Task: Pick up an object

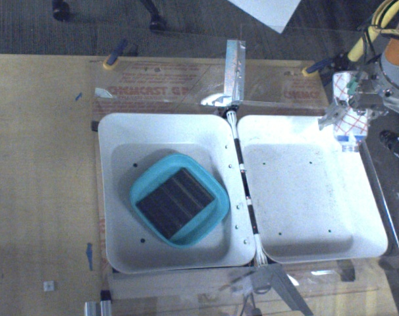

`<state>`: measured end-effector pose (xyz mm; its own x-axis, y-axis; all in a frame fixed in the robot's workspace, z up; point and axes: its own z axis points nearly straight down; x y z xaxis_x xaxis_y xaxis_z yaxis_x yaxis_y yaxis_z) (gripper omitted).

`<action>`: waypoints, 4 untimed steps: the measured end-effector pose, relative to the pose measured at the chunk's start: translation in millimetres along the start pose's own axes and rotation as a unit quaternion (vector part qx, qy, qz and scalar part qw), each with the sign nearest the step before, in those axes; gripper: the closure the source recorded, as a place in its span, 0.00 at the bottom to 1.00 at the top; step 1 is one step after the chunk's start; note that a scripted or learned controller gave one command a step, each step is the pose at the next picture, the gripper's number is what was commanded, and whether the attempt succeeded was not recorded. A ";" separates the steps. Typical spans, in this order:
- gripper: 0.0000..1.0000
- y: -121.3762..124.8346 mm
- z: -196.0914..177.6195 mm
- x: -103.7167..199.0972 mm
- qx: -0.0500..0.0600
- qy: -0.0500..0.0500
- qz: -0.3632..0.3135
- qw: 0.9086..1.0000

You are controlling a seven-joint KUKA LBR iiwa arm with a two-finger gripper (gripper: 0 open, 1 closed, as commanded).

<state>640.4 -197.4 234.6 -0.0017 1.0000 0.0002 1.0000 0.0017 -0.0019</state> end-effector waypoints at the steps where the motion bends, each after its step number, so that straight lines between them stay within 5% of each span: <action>1: 0.00 0.0 0.0 0.0 0.000 0.000 0.000 1.000; 2: 0.00 24.2 128.9 -20.3 0.005 0.006 -0.095 0.995; 3: 0.00 20.9 135.8 -6.7 0.002 -0.005 -0.190 0.982; 4: 1.00 21.8 124.1 -8.0 0.000 -0.007 -0.190 0.982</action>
<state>662.0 -205.3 110.5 -0.3746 0.9271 -0.0124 0.9272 0.3746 -0.0047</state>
